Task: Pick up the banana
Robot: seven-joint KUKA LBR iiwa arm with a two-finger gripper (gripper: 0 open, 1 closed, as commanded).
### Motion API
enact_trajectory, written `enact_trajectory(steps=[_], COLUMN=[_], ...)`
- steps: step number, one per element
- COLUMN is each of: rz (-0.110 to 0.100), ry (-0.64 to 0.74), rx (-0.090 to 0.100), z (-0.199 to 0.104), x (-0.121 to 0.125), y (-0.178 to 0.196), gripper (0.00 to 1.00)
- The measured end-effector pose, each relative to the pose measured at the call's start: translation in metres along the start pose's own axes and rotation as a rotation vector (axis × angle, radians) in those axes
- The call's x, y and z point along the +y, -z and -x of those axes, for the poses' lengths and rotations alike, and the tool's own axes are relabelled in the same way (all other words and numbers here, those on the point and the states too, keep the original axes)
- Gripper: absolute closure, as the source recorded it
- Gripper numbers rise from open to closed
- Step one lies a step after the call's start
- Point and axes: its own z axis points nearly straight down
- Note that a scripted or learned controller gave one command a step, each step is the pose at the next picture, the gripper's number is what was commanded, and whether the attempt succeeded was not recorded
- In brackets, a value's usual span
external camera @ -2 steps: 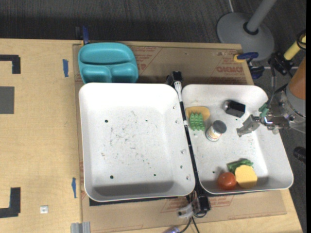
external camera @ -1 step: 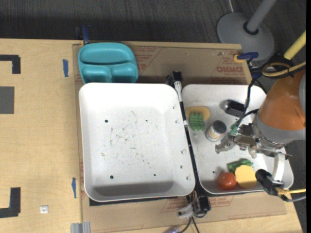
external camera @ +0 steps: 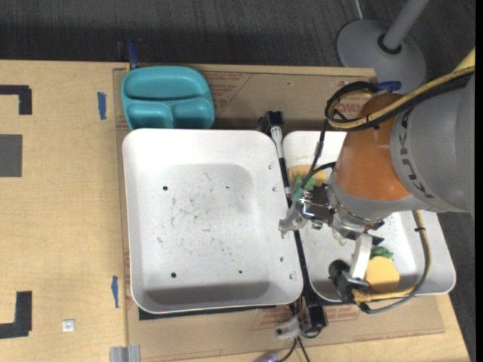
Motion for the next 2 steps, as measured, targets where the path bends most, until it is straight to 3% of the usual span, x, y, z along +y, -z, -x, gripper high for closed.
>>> enact_trajectory(steps=[1, 2], rz=[0.000, 0.000], ry=[0.154, 0.523], rx=[-0.001, 0.001], z=[-0.059, -0.139], x=[-0.018, -0.041], y=[0.000, -0.099], gripper=[0.00, 0.00])
